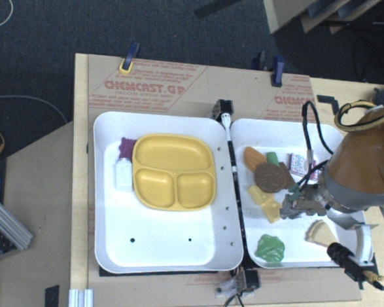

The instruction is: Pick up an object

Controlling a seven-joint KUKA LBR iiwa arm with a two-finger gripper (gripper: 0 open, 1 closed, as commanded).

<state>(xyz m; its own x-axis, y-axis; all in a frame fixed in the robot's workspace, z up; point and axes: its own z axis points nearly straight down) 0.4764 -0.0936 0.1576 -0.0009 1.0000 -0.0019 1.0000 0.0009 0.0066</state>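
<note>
The right bin [246,130] holds several small items: an orange piece [253,158], a brown round cookie [271,178], a yellow chunk [265,202], a green lump [270,248], a tan wedge [318,233] and a pink-and-white packet [298,165]. My gripper [294,206] hangs low over the middle of this bin, just right of the yellow chunk and below the cookie. Its fingertips are dark and too small to read. Nothing is visibly held.
The left bin [152,255] carries a yellow three-part tray [174,171], with a purple item [127,147] and a white bottle [123,175] at its left side. The arm's orange and grey body [365,165] covers the right bin's right side. Cables loop above it.
</note>
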